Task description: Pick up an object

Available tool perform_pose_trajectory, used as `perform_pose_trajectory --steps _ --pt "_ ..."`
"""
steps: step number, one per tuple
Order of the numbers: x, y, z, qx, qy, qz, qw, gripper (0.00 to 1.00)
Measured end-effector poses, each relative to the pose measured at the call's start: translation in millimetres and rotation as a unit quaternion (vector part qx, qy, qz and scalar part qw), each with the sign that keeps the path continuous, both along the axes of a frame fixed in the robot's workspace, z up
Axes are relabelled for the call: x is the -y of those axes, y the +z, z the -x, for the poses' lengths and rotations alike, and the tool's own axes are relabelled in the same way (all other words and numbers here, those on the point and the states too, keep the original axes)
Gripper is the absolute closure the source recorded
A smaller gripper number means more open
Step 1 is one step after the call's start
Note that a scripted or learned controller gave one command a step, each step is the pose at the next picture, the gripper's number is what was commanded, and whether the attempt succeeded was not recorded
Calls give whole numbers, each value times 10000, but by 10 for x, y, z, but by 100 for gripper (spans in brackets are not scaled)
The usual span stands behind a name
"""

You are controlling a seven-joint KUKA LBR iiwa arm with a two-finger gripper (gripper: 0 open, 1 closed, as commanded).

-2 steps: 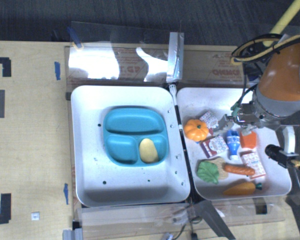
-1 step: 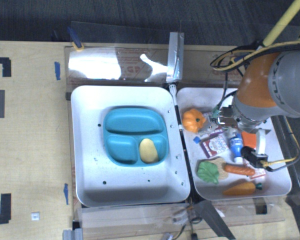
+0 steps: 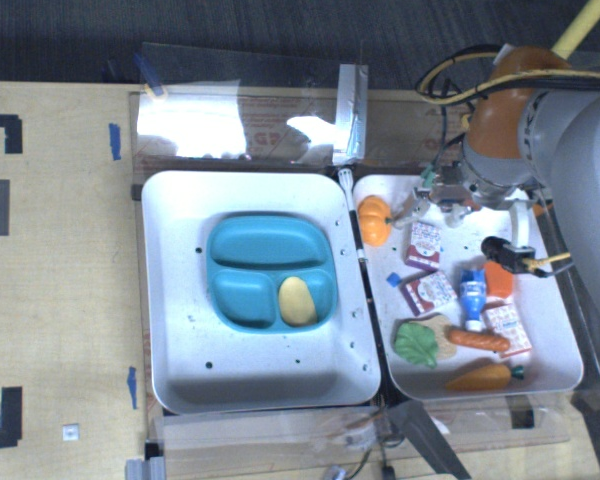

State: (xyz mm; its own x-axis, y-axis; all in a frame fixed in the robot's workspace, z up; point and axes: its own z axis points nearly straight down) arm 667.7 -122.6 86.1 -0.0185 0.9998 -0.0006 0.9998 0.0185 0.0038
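Camera view: the gripper [image 3: 442,190] is seen over the right bin [image 3: 570,368], its opening impossible to judge; an orange toy [image 3: 374,219] lies just left of it.

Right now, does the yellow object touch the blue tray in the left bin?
Touching. The camera view shows the yellow object lying inside the lower right compartment of the blue tray, resting on it.

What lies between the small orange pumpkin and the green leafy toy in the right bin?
In the camera view, bare white bin floor lies between the pumpkin and the green leafy toy, with a small blue piece just right of that line.
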Motion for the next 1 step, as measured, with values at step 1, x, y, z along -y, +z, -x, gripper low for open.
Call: perform_pose_trajectory --steps 1 --pt "-125 3 398 -7 22 -1 10000 0"
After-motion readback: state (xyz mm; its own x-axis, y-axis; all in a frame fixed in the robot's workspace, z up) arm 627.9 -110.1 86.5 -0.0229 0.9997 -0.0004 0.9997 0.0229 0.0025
